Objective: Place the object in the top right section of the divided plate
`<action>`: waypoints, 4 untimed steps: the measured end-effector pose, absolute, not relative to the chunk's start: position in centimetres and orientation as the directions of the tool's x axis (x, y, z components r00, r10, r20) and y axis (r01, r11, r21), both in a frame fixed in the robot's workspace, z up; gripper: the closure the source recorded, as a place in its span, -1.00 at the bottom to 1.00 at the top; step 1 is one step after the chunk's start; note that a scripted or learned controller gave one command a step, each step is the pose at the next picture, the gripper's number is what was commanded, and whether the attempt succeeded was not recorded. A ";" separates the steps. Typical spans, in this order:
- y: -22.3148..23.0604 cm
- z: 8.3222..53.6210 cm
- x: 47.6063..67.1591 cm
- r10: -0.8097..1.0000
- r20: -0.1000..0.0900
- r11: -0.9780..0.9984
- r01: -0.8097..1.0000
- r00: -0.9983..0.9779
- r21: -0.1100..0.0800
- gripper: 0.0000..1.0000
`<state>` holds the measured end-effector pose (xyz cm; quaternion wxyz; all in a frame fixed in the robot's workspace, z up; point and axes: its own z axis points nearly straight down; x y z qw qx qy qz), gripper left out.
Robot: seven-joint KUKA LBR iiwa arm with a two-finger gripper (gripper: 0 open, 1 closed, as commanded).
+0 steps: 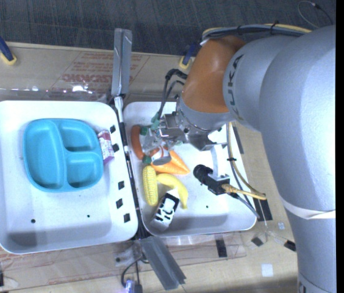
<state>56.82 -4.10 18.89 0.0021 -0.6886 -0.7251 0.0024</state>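
The blue divided plate (43, 157) lies in the left bin (56, 220), towards its far end, with one large section on the left and two smaller ones on the right, one above the other. A small purple and white packet (106, 145) rests just beside the plate's right rim, against the bin's wall. The loose things for the task all lie in the right bin (221, 215), well apart from the plate: an orange carrot (174, 162), a yellow corn cob (150, 184) just below it, a banana (178, 189) beside the cob, a black and white box (166, 210) at the near edge, and a reddish piece (135, 139) along the left wall. The grey arm (282, 102) reaches in from the right over the counter (68, 66), and its tool (155, 142) sits low over the bin's upper left part, at the carrot's upper end. Whether the tool is apart, together or clamped on anything, I cannot tell.
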 end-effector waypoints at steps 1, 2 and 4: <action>2.5 22.4 54.9 0.961 -0.002 -0.275 0.961 0.275 -0.003 1.00; 8.7 20.0 54.2 0.957 -0.004 -0.290 0.957 0.290 -0.007 1.00; 12.4 20.5 55.9 0.970 -0.002 -0.242 0.970 0.242 -0.003 -1.00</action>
